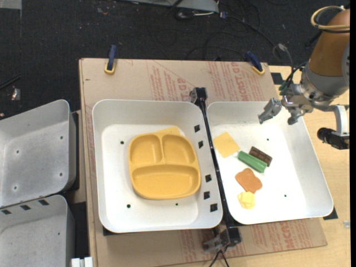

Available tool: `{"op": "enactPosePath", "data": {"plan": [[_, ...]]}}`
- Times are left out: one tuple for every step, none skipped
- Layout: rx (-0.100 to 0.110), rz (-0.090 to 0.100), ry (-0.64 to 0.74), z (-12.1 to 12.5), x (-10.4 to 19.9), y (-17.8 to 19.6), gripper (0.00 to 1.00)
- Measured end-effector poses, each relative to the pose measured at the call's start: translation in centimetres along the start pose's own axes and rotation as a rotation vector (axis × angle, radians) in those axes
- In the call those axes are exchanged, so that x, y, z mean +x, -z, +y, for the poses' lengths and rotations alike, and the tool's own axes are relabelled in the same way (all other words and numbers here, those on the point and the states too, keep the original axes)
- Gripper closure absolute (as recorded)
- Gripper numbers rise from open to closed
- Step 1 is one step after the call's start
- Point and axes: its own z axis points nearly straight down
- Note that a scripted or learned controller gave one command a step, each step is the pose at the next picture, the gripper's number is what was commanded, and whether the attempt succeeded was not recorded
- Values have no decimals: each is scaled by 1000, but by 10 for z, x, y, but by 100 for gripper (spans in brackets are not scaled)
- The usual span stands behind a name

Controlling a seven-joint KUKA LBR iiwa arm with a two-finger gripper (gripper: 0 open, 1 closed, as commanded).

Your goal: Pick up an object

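Note:
The right bin [311, 177] holds several small items: a pale yellow square slice [226, 144], a green bar [251, 161], a brown block [260, 155], an orange toast-shaped piece [248, 180] and a small yellow lump [246, 199]. My gripper [281, 112] hangs open over the bin's far right corner, above and to the right of these items. Nothing sits between its fingers.
A yellow divided plate [164, 166] lies in the left bin [111, 149]. A black divider [210, 160] runs between the bins. Two white lids [33, 149] rest at the left. Blue-yellow clamps [110, 60] hold the board's far edge.

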Motion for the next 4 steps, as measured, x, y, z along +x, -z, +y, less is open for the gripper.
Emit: {"op": "enactPosePath", "data": {"plan": [[-14,-2,3,3,1,10,0],[-10,-1,1,-7,2,-44,0],[-10,-1,0,-13,1,-106,0],[-13,-3,1,-12,2,-113,0]]}}
